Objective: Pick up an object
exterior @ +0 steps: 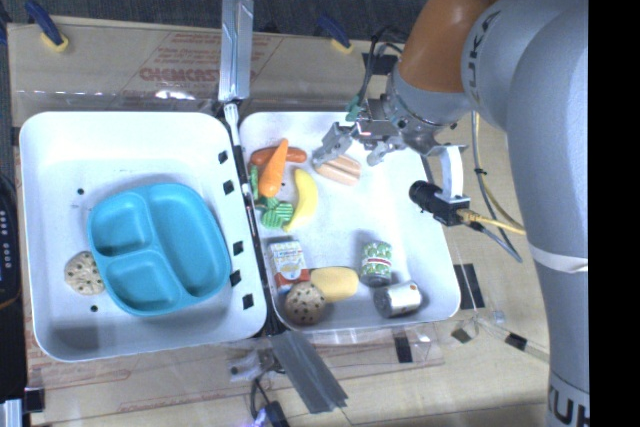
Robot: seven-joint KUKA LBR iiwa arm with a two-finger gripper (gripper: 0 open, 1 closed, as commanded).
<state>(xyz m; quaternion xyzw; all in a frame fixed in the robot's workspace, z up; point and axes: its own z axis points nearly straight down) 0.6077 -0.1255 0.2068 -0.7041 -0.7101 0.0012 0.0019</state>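
Presumably the pink-and-tan toy hot dog (341, 171), lying near the back of the right white bin (440, 260), is the object being gone for, since the two-finger gripper (352, 147) is seen directly over it. It is judged to be a light, hollow plastic piece, stiff rather than soft, with a smooth, rounded skin that could slip or roll out of a poor pinch. A hold across its short width, near the middle of its length, is judged safest; a hold near either rounded end would likely squeeze it away.

The fingers (328, 151) are seen spread moderately apart, one metal tip at the upper left of the hot dog and the other further right, above it. Nothing is seen held between them. Whether the tips are already touching the toy or are just above it cannot be told from this slanted view.

Other things are crowded close by: an orange plastic carrot (272, 168), a yellow toy banana (306, 198) and a small green toy vegetable (279, 213) lie just beside the hot dog on its left, so a finger coming down on that side could be fouled. A green-labelled small can (377, 262) and a grey cylinder (400, 299) lie well apart, towards the front. A blue sectioned plastic tray (157, 247) is set in the left white bin (40, 205).
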